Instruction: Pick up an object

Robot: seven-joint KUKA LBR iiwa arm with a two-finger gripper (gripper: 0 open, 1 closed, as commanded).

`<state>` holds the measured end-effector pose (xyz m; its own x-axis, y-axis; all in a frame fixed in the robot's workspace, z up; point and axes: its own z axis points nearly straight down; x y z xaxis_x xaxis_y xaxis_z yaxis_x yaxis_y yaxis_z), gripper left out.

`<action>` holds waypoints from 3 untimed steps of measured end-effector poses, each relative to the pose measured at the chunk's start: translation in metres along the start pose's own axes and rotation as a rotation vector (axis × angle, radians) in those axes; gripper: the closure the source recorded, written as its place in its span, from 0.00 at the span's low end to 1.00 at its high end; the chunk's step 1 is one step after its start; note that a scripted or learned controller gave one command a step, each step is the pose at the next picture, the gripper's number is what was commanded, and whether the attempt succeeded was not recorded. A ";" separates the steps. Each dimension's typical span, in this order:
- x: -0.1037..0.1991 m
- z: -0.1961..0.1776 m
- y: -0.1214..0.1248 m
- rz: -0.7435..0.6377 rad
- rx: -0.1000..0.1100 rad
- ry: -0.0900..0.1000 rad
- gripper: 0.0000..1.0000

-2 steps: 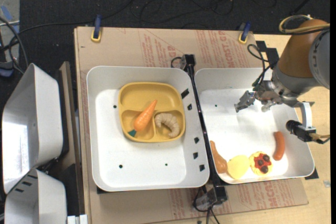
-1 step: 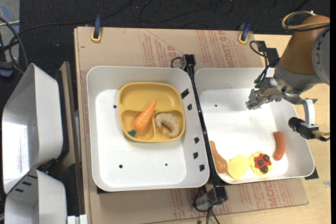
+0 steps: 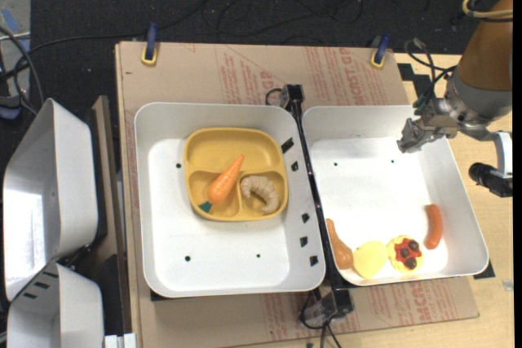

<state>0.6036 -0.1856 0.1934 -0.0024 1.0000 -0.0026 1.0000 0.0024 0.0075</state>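
Observation:
My gripper (image 3: 410, 140) hangs over the upper right part of the right bin (image 3: 367, 163), near its back wall, with nothing visible between its fingers. Along that bin's front edge lie an orange-brown drumstick-shaped piece (image 3: 338, 244), a pale yellow round piece (image 3: 369, 258), a yellow piece with red and dark toppings (image 3: 404, 252) and a reddish sausage (image 3: 433, 225). In the left bin (image 3: 163, 257) sits a yellow divided plate (image 3: 200, 151) holding a carrot (image 3: 226, 179) and a pale shrimp-like piece (image 3: 262, 192).
The bins rest on a cardboard sheet (image 3: 245, 69) held by yellow clamps (image 3: 149, 53) at the back. A divider with black clips (image 3: 303, 175) runs between the bins. White containers (image 3: 45, 200) stand to the left, and cables lie on the dark floor behind.

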 end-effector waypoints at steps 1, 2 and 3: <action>-0.010 -0.058 0.001 0.001 0.000 -0.001 1.00; -0.010 -0.089 0.002 -0.001 0.002 0.000 1.00; 0.044 -0.086 0.020 -0.006 0.004 0.003 1.00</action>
<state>0.6232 -0.1412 0.2795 -0.0083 1.0000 0.0000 1.0000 0.0083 0.0031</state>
